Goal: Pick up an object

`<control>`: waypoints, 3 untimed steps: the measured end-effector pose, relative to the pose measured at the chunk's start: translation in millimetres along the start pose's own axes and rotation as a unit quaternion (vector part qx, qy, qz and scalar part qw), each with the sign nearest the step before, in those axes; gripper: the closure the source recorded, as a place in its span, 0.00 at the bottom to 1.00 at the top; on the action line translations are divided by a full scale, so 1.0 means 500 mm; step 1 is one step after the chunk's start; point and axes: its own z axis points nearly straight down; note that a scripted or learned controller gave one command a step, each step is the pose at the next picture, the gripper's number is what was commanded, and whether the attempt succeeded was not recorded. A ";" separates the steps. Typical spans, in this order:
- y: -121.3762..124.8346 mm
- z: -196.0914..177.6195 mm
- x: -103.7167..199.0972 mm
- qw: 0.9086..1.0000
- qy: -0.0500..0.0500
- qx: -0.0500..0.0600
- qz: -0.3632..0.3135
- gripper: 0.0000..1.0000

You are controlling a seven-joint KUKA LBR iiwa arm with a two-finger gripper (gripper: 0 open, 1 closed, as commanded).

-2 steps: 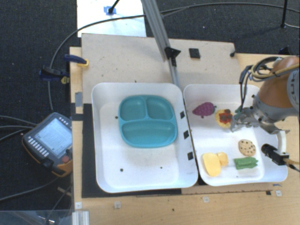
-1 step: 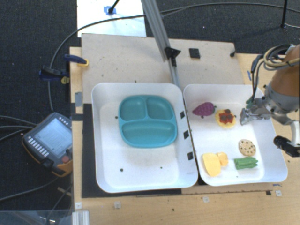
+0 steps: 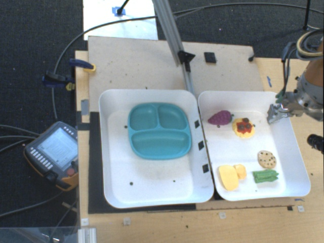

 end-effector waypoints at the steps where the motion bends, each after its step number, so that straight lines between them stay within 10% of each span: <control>1: 0.004 -0.109 -0.001 1.000 0.000 0.000 0.000 1.00; 3: -0.027 -0.107 0.228 1.000 0.002 0.003 -0.003 1.00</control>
